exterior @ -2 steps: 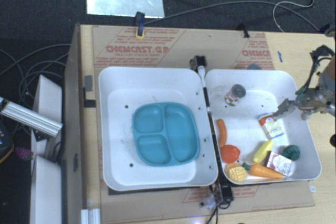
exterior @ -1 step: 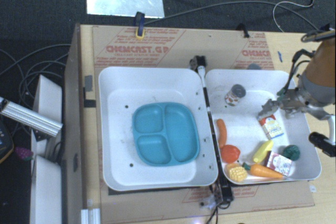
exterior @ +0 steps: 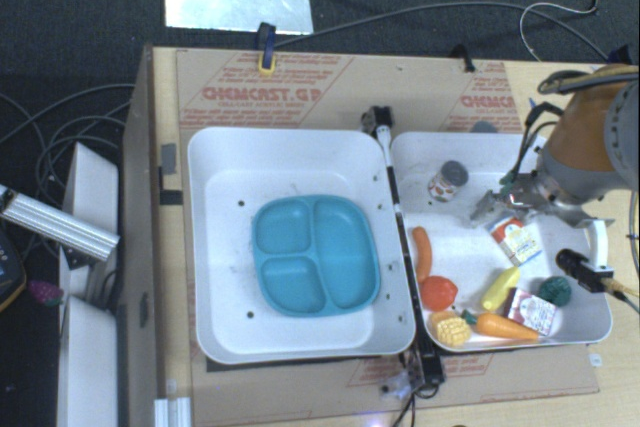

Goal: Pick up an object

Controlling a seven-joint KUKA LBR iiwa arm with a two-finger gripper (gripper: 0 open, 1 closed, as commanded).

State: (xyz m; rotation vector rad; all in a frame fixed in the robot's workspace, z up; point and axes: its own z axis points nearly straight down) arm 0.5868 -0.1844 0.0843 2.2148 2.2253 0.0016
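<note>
Grey metal is what I read first: my gripper [exterior: 508, 205] sits low over the right bin [exterior: 470, 147], just beside the small red and white carton [exterior: 516, 241] that lies tilted under its near side. I cannot tell from this slanted view whether the gripper is open or closed, and I see nothing clearly held in it. Above it the arm [exterior: 590, 140] comes in from the right, its orange band catching the light.

Left of the gripper, a small can [exterior: 447, 181] with a grey lid stands on the bin floor, apart from the rest. Toward the near right corner the toy food is crowded: a yellow banana [exterior: 500, 288] leans next to the carton, a dark green round piece [exterior: 556, 290] lies to its right, and a second red and white box [exterior: 533, 314] touches a carrot [exterior: 505, 326]. A corn cob [exterior: 449, 327] lies at the carrot's left end. Along the left wall of this bin I see an orange sausage shape [exterior: 421, 251] with a red tomato [exterior: 438, 292] just near of it.

Across the divider, the left bin [exterior: 225, 165] holds 1 blue plate [exterior: 315, 253] with 3 compartments. Both bins rest on the desk [exterior: 330, 80], which is covered in printed brown sheeting. Cables trail over the dark floor beyond.
</note>
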